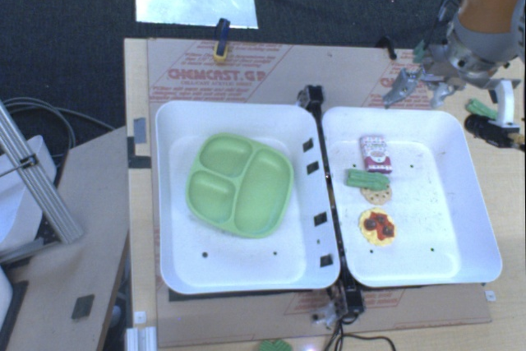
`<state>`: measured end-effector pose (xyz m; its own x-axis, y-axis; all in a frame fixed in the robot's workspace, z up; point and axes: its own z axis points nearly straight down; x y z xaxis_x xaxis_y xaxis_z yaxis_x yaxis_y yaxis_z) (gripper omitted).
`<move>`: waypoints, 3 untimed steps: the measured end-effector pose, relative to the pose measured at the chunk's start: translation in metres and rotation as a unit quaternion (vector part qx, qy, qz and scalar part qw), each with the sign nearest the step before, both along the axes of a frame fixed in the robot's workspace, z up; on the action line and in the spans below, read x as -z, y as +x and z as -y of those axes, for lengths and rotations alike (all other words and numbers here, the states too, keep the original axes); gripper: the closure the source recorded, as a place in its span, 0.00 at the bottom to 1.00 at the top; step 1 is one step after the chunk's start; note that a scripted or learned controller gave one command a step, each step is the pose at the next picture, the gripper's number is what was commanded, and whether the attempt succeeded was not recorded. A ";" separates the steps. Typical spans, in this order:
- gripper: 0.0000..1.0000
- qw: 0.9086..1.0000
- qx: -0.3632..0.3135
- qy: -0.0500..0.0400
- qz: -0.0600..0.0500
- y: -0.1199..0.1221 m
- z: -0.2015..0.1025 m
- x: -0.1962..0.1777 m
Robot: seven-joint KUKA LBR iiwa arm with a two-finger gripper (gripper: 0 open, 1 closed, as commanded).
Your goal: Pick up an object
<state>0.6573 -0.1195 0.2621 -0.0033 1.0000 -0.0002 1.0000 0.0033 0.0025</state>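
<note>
Hand [417, 88] above right bin's [472, 177] far rim — seemingly empty.

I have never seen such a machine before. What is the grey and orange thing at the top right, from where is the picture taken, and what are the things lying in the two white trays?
The grey and orange thing is a robot arm. At its end is a gripper with two fingers, for picking things up. It hangs above the far edge of the right bin, and nothing shows between its fingers.

The picture comes from one fixed camera above the bench, looking down at a slant.

In the left bin lies a green plate with three compartments. In the right bin lie four small toy items: a red and white packet, a green piece partly over a round cracker, and a yellow disc with red on top, apart from the others.
</note>
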 end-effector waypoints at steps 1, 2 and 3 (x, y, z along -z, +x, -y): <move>0.00 1.000 0.001 0.001 -0.005 -0.061 -0.005 0.090; 0.00 1.000 0.003 0.003 0.003 -0.061 0.020 0.176; 1.00 1.000 0.000 0.002 0.007 -0.057 0.018 0.160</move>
<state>0.5999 -0.1379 0.1022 -0.0031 1.0000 0.0029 0.9998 0.0030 0.0174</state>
